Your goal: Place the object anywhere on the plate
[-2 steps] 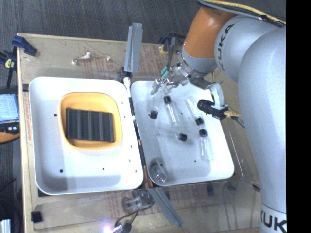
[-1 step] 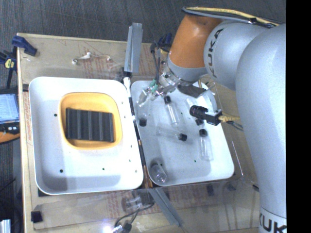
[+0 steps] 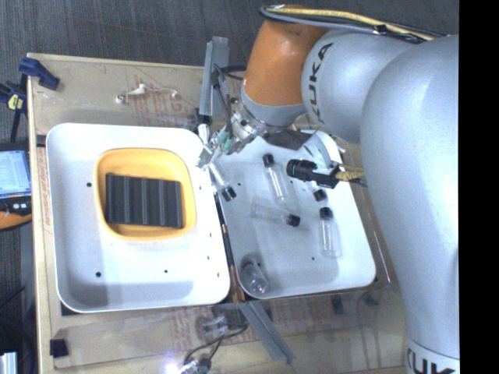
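- Yellow plate [image 3: 144, 159] with a dark ridged centre lies in the left bin [image 3: 78, 279].
- We see clear vials with black caps scattered in the right bin [image 3: 355, 267]: one [image 3: 274, 179] mid-bin, one [image 3: 329, 232] right, one [image 3: 219, 182] at the left wall.
- Our gripper [image 3: 209, 153] hangs over the bins' shared edge at the far side, just above that left vial.
- We cannot tell how it is set.
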You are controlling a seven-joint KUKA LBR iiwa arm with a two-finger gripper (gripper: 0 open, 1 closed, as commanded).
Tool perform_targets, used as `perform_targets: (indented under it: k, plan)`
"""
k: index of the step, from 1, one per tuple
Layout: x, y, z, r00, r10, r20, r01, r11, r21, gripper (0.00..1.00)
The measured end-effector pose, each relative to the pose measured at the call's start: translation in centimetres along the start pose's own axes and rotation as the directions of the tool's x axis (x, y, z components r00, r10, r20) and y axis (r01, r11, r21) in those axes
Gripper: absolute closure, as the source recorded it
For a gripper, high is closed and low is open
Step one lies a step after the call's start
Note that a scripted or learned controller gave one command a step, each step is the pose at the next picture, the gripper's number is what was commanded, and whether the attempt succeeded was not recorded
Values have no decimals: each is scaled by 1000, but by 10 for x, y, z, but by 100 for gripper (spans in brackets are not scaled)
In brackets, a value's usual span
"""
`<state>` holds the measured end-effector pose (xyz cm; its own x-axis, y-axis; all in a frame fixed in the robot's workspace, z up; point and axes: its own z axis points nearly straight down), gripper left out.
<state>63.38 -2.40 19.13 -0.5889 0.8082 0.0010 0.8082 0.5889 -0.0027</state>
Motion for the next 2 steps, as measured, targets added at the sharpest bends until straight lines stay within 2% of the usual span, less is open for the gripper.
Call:
perform_targets:
  k: [1, 2]
  plan:
    - [32, 12, 1, 984, -178, -2, 178, 984, 2, 100]
    - [32, 12, 0, 984, -178, -2, 178, 984, 2, 0]
